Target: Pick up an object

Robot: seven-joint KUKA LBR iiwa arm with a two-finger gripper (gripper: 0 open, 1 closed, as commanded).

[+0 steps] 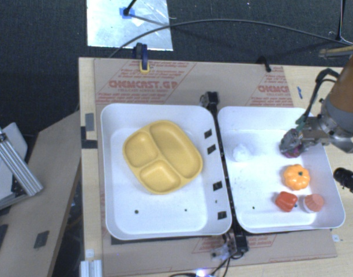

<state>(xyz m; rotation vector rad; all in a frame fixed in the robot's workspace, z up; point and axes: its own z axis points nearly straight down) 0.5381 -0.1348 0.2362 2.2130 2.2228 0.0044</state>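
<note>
My gripper [293, 144] hangs over the upper right part of the right bin [263, 120], reaching in from the right. A small purple object [289, 152] shows right at its lower tip, partly hidden by the gripper; I cannot tell whether it is gripped. Just below lies an orange pumpkin-shaped toy [296, 177]. Nearer the front edge sit a red toy [285, 201] and a pinkish round piece [314, 202], side by side. A pale translucent item [241, 152] lies at the bin's left middle.
The left bin [116, 212] holds a yellow divided plate [162, 156]. A black divider with clips [218, 166] runs between the bins. A metal frame [12, 160] stands off the bench at the left.
</note>
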